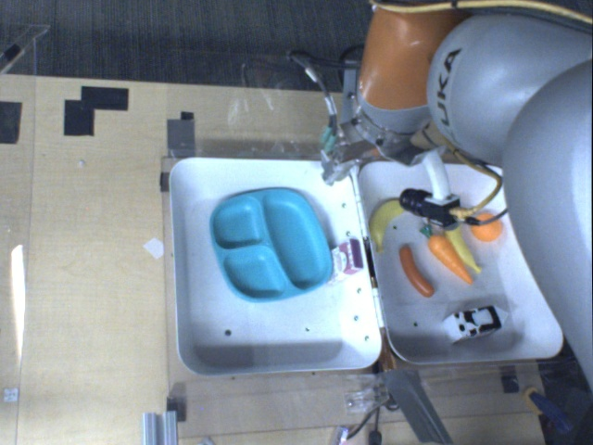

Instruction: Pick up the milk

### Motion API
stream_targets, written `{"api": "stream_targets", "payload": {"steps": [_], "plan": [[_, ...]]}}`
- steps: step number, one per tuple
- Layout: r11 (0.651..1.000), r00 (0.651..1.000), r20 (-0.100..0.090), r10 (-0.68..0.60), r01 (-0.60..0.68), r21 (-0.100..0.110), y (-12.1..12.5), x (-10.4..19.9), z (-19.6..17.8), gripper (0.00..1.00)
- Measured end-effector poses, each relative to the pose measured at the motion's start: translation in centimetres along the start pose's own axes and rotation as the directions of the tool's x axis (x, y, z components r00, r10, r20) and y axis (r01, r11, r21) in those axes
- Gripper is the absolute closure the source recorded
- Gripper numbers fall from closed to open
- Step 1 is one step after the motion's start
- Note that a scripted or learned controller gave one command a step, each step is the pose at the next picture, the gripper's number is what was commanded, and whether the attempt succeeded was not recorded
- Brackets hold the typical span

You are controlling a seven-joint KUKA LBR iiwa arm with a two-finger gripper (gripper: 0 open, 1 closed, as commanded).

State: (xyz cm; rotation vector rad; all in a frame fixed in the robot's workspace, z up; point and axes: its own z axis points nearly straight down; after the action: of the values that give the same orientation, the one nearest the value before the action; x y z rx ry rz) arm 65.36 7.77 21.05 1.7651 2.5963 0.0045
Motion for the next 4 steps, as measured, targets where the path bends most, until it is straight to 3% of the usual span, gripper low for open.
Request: {"api": "stream_targets", "payload": {"steps": [1, 2, 3, 4], "plan": [[0.878, 0.878, 0.0, 0.479, -0.479, -0.003, 3.7, 5.2, -14.8, 1.0], [0.896, 0.896, 0.001, 0.444, -0.444, 0.0, 3.6, 5.0, -11.1, 1.0], [0.704, 0.704, -0.002, 0.71, -0.71, -0.002, 5.9, 10.5, -20.5, 1.0], [0.205, 0.205, -0.003, 0.979, -0.979, 0.001, 5.1, 13.5, -22.5, 1.0]]}}
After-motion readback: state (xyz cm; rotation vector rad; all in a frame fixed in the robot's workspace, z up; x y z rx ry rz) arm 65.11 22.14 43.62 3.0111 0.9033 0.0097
